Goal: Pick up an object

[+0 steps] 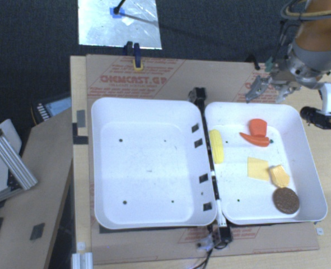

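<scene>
While the arm point(316, 21) reaches in from three o'clock, you find its gripper point(266, 88) hanging above the far rim of the right bin point(313, 167), at about one o'clock of the bench. Its fingers point(253, 91) point down and stand spread apart, with nothing between them.

Toward five o'clock of the gripper, inside the right bin, you see an orange piece point(256, 132), well apart from the fingertips. At eight o'clock of the orange piece, a yellow corn cob point(216, 145) lies along the bin's left wall. At six o'clock of the orange piece, a pale yellow slice point(258, 168) lies flat, with a yellow chunk point(279, 176) touching its right edge. Just beyond the chunk at six o'clock sits a brown round cookie point(287, 200).

At nine o'clock, the left bin point(148, 161) adjoins the right one.
</scene>
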Controlling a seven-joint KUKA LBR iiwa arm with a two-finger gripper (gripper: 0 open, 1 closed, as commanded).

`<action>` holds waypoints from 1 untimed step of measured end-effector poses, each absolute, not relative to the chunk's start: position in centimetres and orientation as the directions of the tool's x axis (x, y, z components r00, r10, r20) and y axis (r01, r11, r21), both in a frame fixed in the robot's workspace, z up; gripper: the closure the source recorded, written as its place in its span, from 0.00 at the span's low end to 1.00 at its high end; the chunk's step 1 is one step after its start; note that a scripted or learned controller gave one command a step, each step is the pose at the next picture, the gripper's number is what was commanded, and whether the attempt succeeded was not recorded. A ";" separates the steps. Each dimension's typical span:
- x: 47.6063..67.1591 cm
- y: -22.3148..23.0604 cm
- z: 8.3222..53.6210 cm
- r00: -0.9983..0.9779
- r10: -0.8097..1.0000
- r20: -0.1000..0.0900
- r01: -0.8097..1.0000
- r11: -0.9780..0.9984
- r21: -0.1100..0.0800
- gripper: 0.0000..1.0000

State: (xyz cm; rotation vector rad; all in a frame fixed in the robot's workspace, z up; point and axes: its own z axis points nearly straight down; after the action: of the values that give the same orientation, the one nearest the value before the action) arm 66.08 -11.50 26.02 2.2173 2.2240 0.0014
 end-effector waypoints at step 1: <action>66.1 -19.1 27.6 0.004 1.000 -0.004 1.000 -0.004 0.005 0.00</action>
State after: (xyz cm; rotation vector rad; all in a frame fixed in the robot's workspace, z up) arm 66.09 -19.08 27.59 2.2215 2.2118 0.0007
